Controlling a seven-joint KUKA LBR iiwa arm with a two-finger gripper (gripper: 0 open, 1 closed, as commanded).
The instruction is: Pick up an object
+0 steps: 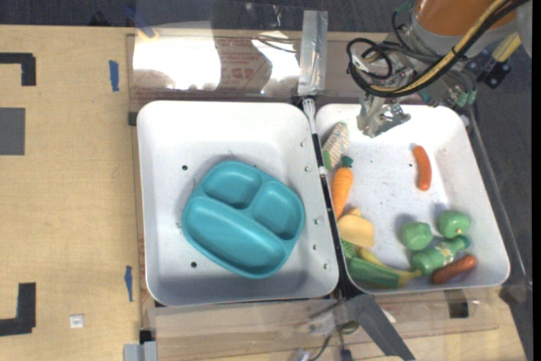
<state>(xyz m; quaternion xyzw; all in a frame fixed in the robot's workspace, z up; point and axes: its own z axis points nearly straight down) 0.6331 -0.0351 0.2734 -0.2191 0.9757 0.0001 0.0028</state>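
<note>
The right bin [473,156] holds toy food. A corn cob [336,144] and an orange carrot [341,186] lie along its left wall, with a yellow piece [355,228] below them. A red-orange sausage [422,167] lies near the right side. Green peppers [416,234] [454,223], a dark green vegetable [372,270] and a red-brown piece [454,269] crowd the near right corner. My gripper [382,119] hangs over the far part of this bin, up and to the right of the corn, with nothing seen between its fingers.
The left bin [161,139] contains a teal divided plate [243,218]. A clear plastic sheet and a taped strip [313,55] lie behind the bins. Black cables loop around the wrist [389,68]. Wooden bench extends to the left.
</note>
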